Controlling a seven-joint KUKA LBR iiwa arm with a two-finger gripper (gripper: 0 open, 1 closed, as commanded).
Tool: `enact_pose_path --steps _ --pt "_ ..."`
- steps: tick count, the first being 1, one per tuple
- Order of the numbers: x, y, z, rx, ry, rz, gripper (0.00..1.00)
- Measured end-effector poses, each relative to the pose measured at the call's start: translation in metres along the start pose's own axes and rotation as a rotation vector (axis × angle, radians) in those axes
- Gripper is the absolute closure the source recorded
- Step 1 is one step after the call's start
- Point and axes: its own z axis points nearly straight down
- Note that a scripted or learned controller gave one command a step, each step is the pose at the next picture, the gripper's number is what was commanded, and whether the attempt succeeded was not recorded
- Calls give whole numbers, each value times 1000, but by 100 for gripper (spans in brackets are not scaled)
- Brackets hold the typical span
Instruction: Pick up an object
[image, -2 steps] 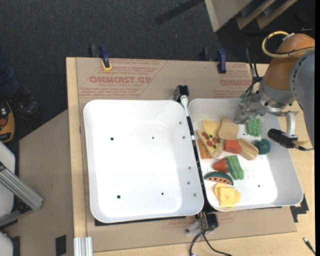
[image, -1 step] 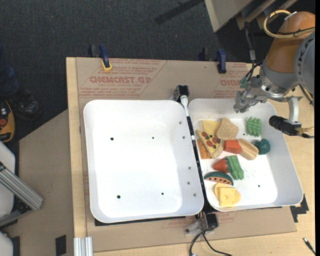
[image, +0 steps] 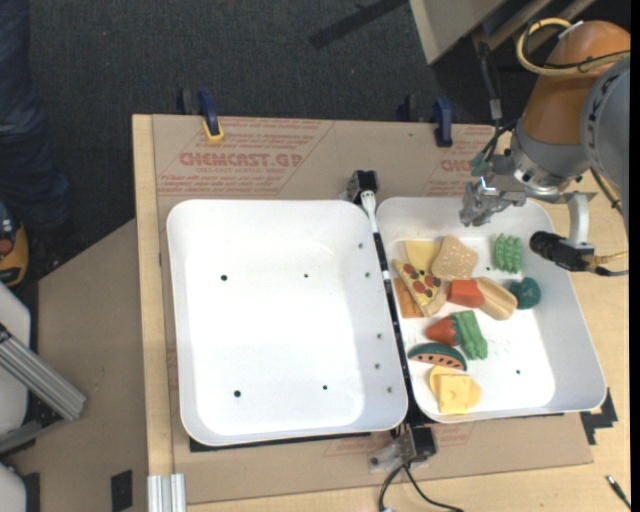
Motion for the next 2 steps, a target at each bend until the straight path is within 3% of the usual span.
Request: enact_pose_path --steps 2 --pt "18 0 -10 2 0 1 100"
